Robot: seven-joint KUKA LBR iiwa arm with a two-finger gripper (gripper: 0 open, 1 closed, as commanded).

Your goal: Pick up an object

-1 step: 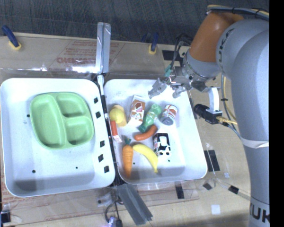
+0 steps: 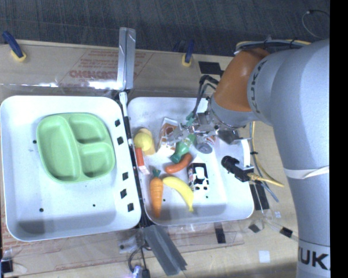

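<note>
Arm: we are reaching in over the right bin [image 2: 235, 207], with the gripper [image 2: 192, 133] hanging low above the cluster of toy food, since that is where the pickable things are lying.
Left bin [image 2: 17, 213]: we are leaving it alone; it is carrying a green divided tray [image 2: 75, 145].
Targets: we are seeing a green piece [image 2: 180, 151] and a red-orange sausage [image 2: 178, 165] just beside the gripper, a carrot [image 2: 156, 194] and banana [image 2: 180, 189] nearer the front, and a yellow lemon-like piece [image 2: 144, 140] by the divider.
Jaws: we are unable to tell how wide they are standing, or whether anything is sitting between them; the wrist and clutter are hiding that.
</note>
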